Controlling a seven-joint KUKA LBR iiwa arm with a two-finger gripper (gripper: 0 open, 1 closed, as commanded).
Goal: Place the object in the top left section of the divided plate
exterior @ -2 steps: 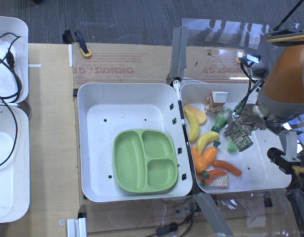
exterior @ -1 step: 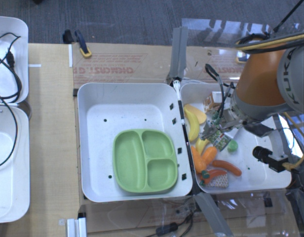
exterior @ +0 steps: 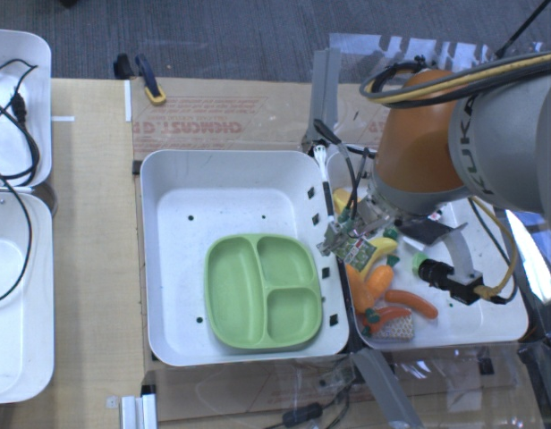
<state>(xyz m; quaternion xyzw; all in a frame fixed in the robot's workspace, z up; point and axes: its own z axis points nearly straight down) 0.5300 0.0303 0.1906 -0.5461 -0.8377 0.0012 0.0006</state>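
Tool (exterior: 350, 236) above slantwise banana (exterior: 380, 249)

- Single fixed camera, mounted above the bench, looking down at a slant.
- Moderate distance: both shallow white plastic bins (exterior: 159, 266) fit, left of the grey-and-orange arm's gripper (exterior: 347, 235).

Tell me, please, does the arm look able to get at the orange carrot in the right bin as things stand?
Probably yes. The carrot lies uncovered on the heap of toy food in the right bin, right beside the gripper. Nothing lies over it, though the banana crowds it closely.
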